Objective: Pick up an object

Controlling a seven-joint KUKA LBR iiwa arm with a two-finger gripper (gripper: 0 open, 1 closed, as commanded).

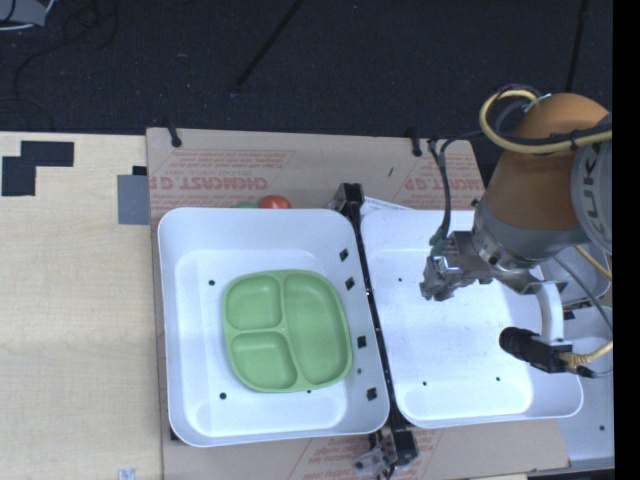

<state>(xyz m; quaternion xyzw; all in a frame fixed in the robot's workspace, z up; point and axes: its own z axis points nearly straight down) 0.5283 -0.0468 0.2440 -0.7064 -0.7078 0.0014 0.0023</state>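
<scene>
A pale green divided plate [286,329] with three compartments lies flat in the left white bin [190,268]. My gripper [437,286] hangs over the right white bin [470,398], near that bin's upper middle, well to the right of the plate. Nothing shows between its fingers. The gripper's tips are small and dark against the bin floor.
A small red object [274,203] and a bit of green beside it sit just behind the left bin's far rim on the cardboard. A black divider [362,308] runs between the two bins. The arm's orange band [545,158] looms over the right bin's far right side.
</scene>
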